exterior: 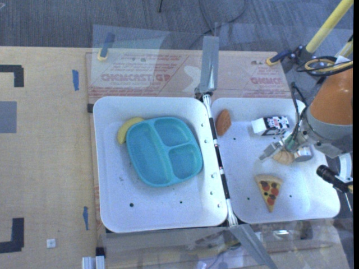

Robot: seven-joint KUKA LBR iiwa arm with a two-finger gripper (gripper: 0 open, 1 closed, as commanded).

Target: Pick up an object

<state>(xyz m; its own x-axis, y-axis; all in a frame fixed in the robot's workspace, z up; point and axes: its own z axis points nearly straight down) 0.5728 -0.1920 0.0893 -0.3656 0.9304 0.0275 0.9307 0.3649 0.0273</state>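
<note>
You have two white bins side by side: the left bin (112, 206) and the right bin (314, 206). In the left one, a blue divided plate (164, 150) lies near the middle, with a yellow banana (124, 129) tucked under its upper-left edge. The arm (331, 108) reaches in from your right, over the right bin. Its gripper (287, 150) is down in that bin with fingers spread, one metal finger (269, 151) pointing left, over a small tan object (283, 157); you cannot tell whether it is gripped. Below it lies a pizza slice (269, 190). A brown bread-like piece (224, 122) rests against the bin's left wall. A small white-and-black item (270, 124) sits near the top.
</note>
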